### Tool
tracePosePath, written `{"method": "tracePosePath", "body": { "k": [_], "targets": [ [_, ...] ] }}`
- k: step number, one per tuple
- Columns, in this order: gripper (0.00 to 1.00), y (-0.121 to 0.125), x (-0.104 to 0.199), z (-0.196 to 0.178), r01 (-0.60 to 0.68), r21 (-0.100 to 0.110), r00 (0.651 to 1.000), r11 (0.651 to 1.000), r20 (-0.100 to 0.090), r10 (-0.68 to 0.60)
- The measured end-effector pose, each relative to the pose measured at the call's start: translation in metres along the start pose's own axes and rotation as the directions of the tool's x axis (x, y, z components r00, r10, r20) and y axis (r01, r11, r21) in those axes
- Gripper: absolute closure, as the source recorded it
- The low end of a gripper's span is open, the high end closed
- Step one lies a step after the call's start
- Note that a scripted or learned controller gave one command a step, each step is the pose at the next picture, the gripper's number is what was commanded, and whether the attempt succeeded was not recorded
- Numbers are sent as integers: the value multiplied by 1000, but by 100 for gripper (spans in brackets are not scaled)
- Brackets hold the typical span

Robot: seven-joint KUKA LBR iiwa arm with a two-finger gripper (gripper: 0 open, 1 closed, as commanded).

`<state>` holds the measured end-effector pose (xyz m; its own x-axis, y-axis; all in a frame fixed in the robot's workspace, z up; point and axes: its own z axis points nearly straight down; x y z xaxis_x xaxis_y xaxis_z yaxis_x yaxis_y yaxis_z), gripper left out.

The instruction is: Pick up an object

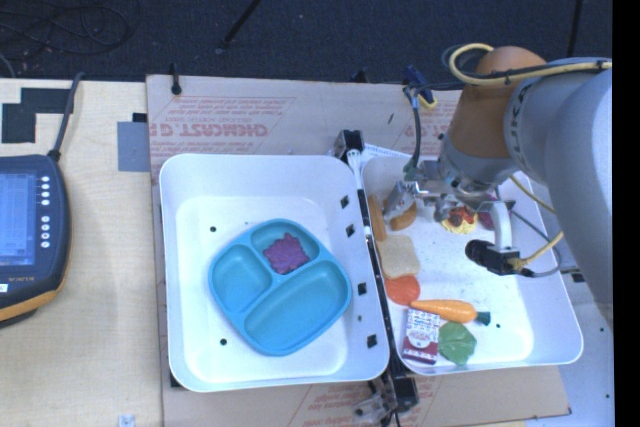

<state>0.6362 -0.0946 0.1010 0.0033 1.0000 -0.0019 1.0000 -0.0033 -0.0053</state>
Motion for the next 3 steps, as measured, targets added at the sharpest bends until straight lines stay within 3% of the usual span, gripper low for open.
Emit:
{"method": "tracePosePath", "body": {
  "k": [1,2,3],
  "targets": [
    [0,9,4,10,-1,-9,1000,1000,12,1],
    [100,7,9,2,-2,-1,1000,1000,0,2],
    [0,7,5,1,-3,-3,1000,1000,8,3]
  ]
}}
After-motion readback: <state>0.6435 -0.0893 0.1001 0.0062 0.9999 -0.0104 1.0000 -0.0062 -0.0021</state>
